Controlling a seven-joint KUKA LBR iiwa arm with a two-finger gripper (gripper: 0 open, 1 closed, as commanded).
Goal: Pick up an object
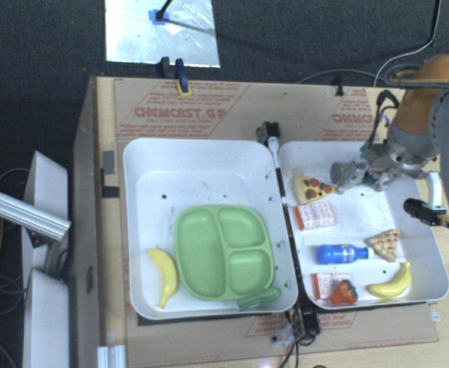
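Low over the far end of the right bin (439,282), the gripper (350,176) hung at the end of the grey arm (427,121), which came in from the right. From where I stood I could not tell how it was set, and nothing showed in its grasp.

Just beside it, towards the wall shared with the other bin, lay a pizza slice (313,187), pale crust with red topping, close enough that I could not tell whether they touched. Nearer the bin's middle sat a small red-and-white packet (315,216), and nearer still a blue bottle (342,253) lay on its side with its white cap towards the right wall. A second pizza wedge (385,244) lay by that cap. Along the near edge sat another red packet with a strawberry (338,290) and a yellow banana (391,282) in the near right corner.

The left bin (152,156) held a green divided plate (224,251) with three compartments, another banana (163,276) at its near left corner, and a green utensil (257,299) by the near edge.

Both bins rested on a board printed with red lettering (178,113). Dark carpet lay beyond, with a shiny square sheet (161,21) on the floor.
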